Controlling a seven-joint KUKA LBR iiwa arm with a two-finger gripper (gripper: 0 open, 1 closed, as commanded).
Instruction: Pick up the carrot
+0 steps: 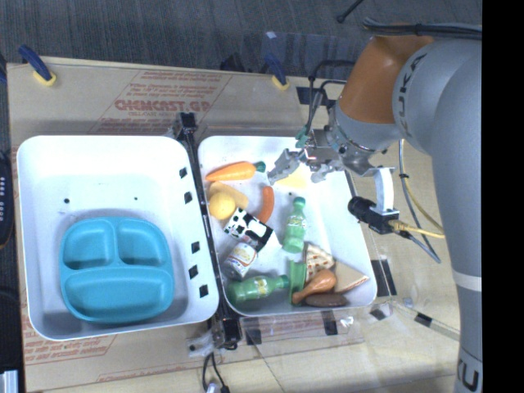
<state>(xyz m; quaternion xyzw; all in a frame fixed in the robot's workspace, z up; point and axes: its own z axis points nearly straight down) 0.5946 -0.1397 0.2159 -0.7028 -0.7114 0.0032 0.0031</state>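
The carrot [232, 171] is orange with a green stem end and lies flat at the far left of the right bin [246, 147], its stem pointing right. My gripper [300, 165] hangs over the bin's far middle, just right of the stem end and apart from it. Its fingers [282, 166] are spread open and nothing is held between them.
Close to the carrot are a yellow lemon [223, 201] and a red sausage [268, 203]. Nearer lie a green bottle [294, 226], a cow toy [248, 226], a can [241, 256], another bottle [258, 286], pizza [319, 260] and a drumstick [315, 283]. The left bin [98, 170] holds a blue divided plate [119, 268].
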